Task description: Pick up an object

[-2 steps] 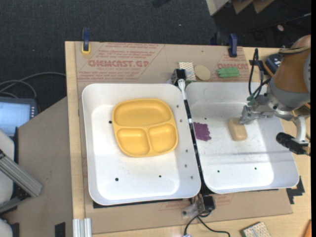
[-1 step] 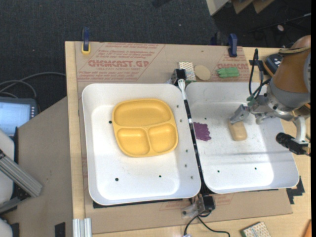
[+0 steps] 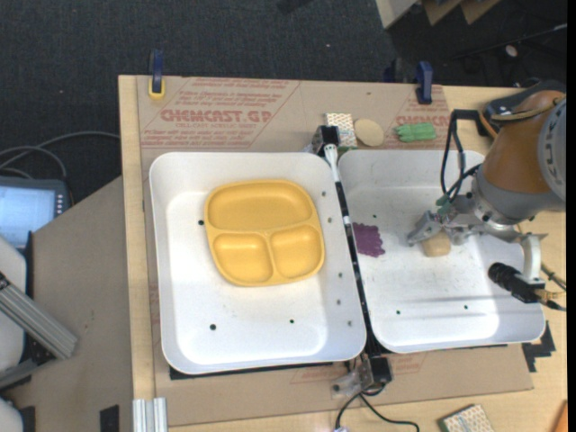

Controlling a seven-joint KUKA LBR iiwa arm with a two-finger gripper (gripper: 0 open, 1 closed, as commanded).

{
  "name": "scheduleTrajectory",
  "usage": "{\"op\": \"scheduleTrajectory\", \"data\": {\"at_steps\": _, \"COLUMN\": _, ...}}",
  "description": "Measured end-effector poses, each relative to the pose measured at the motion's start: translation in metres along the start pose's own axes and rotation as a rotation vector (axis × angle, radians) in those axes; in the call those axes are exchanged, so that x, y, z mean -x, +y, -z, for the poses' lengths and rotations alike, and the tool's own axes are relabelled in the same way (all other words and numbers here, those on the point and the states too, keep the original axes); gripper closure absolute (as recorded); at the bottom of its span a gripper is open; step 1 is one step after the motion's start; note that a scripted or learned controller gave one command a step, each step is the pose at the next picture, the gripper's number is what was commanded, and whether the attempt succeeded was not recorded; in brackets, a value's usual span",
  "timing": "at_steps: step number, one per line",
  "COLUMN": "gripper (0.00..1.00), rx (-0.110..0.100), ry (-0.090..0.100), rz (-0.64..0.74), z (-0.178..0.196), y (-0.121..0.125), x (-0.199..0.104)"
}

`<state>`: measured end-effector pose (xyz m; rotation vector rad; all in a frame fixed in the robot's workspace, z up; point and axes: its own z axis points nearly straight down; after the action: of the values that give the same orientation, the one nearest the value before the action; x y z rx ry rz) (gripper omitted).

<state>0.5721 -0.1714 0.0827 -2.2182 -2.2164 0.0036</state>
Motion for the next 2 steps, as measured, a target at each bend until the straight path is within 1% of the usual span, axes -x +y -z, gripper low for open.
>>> {"op": "scheduleTrajectory", "data": {"at_steps": 1, "gripper": 1.0, "rx": 0.006, "ry": -0.003, "rz": 0.0, "z": 0.012, "y": 0.001, "x": 0.001}}
{"op": "scheduleTrajectory", "data": {"at_steps": 2, "gripper": 1.0, "rx": -0.001, "ry": 0.002, "rz": 0.003, "z": 0.006, "y": -0.041, "x": -0.056}}
